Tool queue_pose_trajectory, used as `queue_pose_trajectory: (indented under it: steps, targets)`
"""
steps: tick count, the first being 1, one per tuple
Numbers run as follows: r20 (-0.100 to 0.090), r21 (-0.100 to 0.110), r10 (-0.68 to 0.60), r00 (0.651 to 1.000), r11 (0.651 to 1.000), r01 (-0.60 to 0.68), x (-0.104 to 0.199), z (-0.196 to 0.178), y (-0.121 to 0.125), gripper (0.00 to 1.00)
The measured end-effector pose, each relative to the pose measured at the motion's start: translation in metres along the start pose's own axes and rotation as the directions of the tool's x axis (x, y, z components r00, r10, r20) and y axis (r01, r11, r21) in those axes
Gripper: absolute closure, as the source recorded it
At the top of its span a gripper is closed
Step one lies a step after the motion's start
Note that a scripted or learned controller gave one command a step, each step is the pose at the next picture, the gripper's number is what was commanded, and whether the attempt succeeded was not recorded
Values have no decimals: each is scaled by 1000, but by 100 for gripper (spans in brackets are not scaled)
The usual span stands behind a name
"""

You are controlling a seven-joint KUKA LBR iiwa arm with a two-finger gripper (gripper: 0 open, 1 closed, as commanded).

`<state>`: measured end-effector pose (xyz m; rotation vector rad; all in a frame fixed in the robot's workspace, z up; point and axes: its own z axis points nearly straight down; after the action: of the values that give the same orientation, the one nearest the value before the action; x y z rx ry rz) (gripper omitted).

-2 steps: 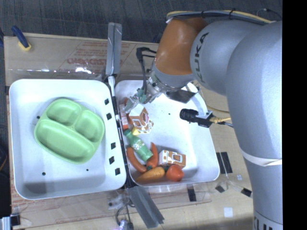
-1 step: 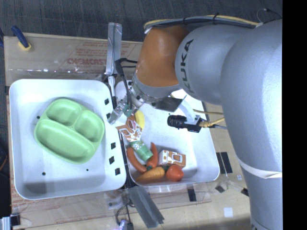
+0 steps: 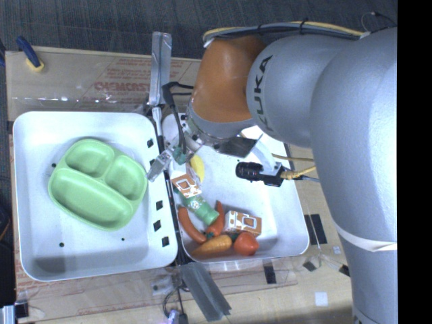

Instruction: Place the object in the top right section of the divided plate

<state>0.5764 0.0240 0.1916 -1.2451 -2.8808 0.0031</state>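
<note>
We see our grey arm reaching in from the right, bulky and bent over, its orange band just above the wrist. The wrist tips down and leftward, carrying the tool low. We cannot make out how its fingers stand.

Blue clip at the surface's far left corner, two white bins, left bin, right bin, dark carpeted floor beyond
</note>
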Motion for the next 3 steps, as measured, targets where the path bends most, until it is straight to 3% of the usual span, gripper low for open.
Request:
queue_pose_trajectory:
  steps: [1,2,3]
  targets:
    - [3,-3,29,1000,1000,-29,-42,-56,-78,0]
    - [5,-3,25,1000,1000,-25,-43,-67,-77,100]
    - [-1,1,104,995,995,-104,34,-4,17,100]
